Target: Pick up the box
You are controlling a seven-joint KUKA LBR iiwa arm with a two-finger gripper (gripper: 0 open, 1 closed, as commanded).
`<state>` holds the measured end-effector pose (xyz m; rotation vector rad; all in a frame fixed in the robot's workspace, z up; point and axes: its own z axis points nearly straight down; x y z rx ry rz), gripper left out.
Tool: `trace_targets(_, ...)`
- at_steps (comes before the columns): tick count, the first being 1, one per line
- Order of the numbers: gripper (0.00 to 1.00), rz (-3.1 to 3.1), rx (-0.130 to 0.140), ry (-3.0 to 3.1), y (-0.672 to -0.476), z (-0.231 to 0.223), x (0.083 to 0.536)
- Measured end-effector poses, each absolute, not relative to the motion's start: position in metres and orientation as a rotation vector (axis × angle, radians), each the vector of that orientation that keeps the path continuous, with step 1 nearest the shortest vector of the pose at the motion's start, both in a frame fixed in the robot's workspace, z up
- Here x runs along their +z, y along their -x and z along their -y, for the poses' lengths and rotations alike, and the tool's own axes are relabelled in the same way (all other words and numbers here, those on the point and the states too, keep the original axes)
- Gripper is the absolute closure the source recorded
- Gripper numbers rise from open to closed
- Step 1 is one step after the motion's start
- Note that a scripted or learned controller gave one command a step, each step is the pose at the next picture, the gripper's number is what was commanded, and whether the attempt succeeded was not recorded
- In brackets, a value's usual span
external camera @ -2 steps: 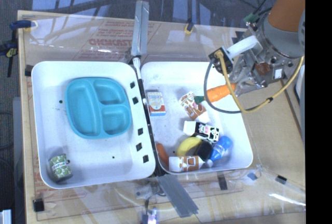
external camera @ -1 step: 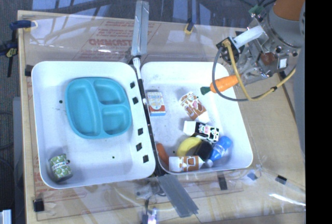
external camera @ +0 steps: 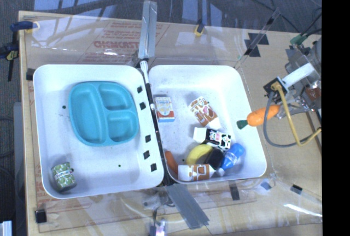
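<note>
A small white box with an orange and blue front lies flat in the right bin, close to its left wall. A brown and white patterned carton lies to its right. Nearer the front, a black and white spotted box rests against a white block.
A banana, a blue bottle, a white bottle with a brown label and a red item crowd the right bin's front. A toy carrot sits at its right rim. The left bin holds a blue divided plate and a green can. Cables and fixtures stand at the right.
</note>
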<state>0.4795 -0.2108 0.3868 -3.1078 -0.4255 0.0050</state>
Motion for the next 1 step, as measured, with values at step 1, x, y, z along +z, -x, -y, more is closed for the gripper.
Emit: trace_targets(1,1.00,0.328,0.007,3.120,-0.4769,0.2101,0.3727)
